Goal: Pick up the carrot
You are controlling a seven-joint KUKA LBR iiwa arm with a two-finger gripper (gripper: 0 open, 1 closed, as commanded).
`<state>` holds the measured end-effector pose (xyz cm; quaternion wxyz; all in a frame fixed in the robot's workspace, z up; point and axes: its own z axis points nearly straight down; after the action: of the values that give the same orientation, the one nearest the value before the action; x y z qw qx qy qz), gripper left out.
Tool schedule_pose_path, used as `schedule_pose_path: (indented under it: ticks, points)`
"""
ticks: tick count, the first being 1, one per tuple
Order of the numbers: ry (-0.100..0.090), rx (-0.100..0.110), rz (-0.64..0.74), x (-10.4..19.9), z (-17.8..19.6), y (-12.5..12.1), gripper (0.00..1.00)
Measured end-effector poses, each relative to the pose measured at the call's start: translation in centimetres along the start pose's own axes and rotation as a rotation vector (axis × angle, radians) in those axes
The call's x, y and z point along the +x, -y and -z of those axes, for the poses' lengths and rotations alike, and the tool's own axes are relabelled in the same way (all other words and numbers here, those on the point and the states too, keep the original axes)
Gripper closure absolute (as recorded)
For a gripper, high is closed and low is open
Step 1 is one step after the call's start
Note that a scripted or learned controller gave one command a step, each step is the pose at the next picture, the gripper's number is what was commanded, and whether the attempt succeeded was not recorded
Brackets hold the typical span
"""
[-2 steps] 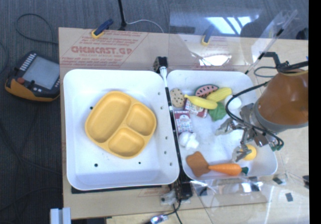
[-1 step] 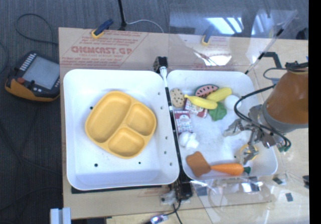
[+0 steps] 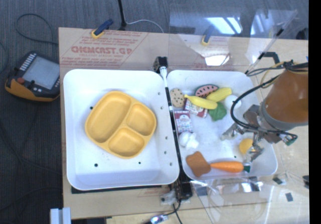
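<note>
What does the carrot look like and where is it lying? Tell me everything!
The carrot is a small toy, smooth like plastic, bright orange with a little green stub at its right end. It lies flat on its side, running left to right, near the front edge of the right bin. Its left tip meets a brown toy. The gripper is just above its green end, and no fingers are around it.

Orange-banded arm [image 3: 287,98] with looping black cables [image 3: 246,98].
</note>
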<state>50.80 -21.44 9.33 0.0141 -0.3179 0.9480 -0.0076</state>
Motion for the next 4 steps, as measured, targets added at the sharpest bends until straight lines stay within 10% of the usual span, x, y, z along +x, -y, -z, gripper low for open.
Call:
schedule_pose_path:
  ticks: [1, 2, 4]
  points:
    - [0.006, 0.0, -0.009, -0.2, 1.1, 0.1, 1.0]
    - [0.005, -0.003, -0.008, -0.2, 1.0, 0.0, 0.0]
    - [-0.009, -0.003, -0.027, -2.4, 0.0, -3.6, 0.0]
